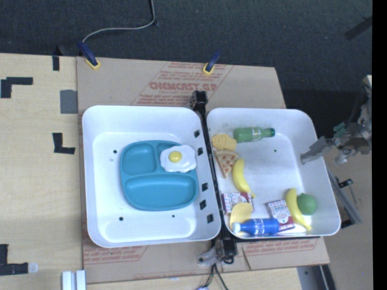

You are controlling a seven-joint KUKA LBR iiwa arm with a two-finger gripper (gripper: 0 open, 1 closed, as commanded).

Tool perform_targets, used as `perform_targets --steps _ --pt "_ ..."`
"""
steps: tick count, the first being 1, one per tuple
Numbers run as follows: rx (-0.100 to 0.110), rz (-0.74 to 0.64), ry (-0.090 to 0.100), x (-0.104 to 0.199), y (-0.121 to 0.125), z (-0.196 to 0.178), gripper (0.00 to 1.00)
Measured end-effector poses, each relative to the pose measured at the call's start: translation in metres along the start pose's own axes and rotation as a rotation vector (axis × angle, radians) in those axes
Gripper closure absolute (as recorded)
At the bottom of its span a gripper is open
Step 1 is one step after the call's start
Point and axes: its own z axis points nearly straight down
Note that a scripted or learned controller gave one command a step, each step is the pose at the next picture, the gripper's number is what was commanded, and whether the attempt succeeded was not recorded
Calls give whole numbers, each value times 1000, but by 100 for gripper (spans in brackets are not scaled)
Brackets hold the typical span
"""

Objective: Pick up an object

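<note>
The right bin (pixel 284 121) holds a green bottle (pixel 254 134) at the back. Along its left side lie a yellow crinkled piece (pixel 224 141), a pizza slice (pixel 227 161) and a banana (pixel 240 175). At its front are a blue bottle (pixel 260 226), two small packets (pixel 232 200), a second banana (pixel 294 209) and a green lime (pixel 307 203). My gripper (pixel 329 145) hangs at the bin's right rim, above and to the right of the lime, partly cut off by the view's edge. I see nothing in its grasp.
The left bin (pixel 97 138) holds a blue divided plate (pixel 151 183) with a toy fried egg (pixel 177 158) on its back right corner. A black divider (pixel 205 162) runs between the bins. Cardboard (pixel 139 83) lies under both, with yellow clamps (pixel 89 58) at the back.
</note>
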Motion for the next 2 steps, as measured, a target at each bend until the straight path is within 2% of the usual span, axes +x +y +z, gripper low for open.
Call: perform_targets --steps 1,2 --pt "2 -2 1 57 60 83 0" --pt "3 -1 1 110 42 186 0"
